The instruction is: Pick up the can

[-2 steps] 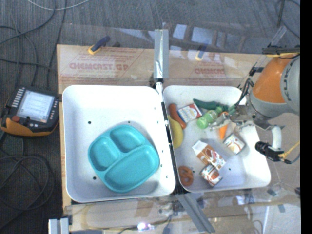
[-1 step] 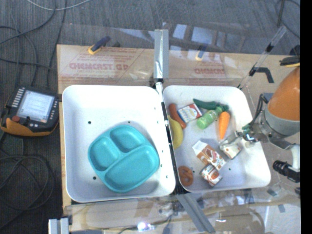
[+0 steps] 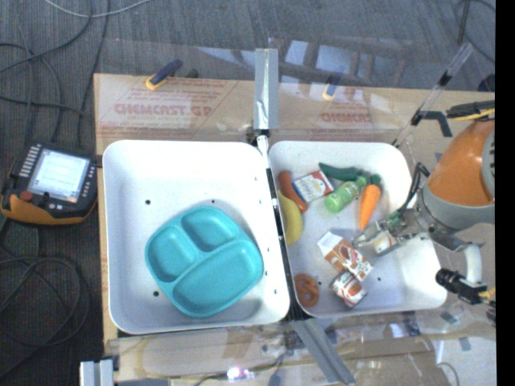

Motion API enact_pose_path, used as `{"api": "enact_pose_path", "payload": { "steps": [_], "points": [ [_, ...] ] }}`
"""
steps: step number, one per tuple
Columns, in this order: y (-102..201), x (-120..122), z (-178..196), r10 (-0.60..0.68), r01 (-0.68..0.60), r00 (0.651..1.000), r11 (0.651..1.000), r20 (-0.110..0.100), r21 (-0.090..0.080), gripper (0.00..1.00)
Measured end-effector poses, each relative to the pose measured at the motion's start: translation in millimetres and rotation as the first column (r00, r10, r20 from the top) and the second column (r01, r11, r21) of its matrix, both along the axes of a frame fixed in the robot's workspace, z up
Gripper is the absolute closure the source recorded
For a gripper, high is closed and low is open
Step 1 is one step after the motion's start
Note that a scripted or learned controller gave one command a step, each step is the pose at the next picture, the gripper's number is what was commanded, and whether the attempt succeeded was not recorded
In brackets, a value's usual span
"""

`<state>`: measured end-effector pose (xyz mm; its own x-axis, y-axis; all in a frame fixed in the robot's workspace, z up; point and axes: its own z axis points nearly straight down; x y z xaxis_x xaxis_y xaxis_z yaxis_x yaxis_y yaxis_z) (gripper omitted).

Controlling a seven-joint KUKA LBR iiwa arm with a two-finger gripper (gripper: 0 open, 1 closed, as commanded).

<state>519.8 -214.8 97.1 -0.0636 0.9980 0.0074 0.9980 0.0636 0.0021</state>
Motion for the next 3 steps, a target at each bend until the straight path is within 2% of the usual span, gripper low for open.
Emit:
{"api": "enact_pose_path", "payload": {
  "steps": [1,2,3],
  "points": [
    [-0.9,-0.7,7.6,-0.002,0.002,1.0,1.0,-0.002,-0.002,1.0],
    [-8.3,-19.8,43.5,-0.293,0.293,0.956,0.956,-0.004,-0.008,1.0],
    [25.0,15.5,116.1,-0.266,0.266,0.964,0.964,-0.004,-0.01,1.0]
  ]
}}
